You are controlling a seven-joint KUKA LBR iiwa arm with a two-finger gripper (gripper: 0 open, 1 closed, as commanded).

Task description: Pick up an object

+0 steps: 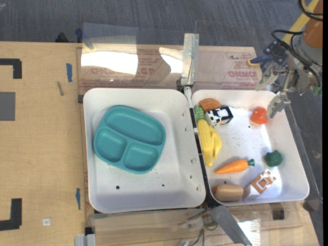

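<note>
Far to the left of the gripper (277,105), a teal plate (129,138) with three parts lies in the left bin (97,188). Closer in, in the right bin (294,186), a yellow corn (209,139) and a black and white toy (220,116) sit to its left, with a carrot (234,166) and a brown potato (228,191) lower down. The red toy (260,116) sits just left of the gripper and the green toy (273,158) lies below it; I cannot tell how wide the gripper is, and nothing shows in it.
</note>
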